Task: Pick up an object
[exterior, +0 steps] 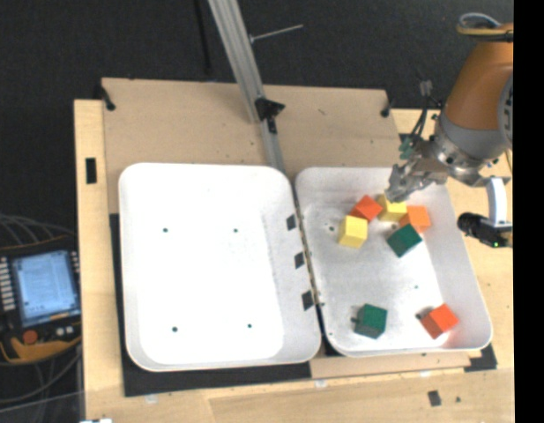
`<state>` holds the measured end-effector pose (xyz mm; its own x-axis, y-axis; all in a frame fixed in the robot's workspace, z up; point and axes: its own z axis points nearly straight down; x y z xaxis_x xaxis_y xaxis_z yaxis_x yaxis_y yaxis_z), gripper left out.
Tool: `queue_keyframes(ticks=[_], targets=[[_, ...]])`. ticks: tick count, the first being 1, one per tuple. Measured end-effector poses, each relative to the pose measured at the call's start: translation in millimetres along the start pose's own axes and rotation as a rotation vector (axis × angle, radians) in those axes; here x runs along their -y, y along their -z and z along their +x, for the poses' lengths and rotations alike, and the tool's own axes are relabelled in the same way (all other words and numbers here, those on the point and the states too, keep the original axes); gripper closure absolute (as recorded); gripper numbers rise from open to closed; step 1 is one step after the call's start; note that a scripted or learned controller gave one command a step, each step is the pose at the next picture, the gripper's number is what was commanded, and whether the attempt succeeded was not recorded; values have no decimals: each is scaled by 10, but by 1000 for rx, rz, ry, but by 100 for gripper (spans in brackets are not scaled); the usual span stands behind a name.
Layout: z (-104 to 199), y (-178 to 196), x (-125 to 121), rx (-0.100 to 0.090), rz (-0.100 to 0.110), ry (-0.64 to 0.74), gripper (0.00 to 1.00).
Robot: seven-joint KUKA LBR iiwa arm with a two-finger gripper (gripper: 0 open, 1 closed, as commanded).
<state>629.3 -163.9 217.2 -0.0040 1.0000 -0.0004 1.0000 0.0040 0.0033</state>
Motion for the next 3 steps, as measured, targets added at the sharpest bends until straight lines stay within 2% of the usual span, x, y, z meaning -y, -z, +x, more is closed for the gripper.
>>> queue_keyframes(ticks=[1,3], targets=[[593,48,67,-2,2,3,100],[1657,62,488,-3,3,4,100]])
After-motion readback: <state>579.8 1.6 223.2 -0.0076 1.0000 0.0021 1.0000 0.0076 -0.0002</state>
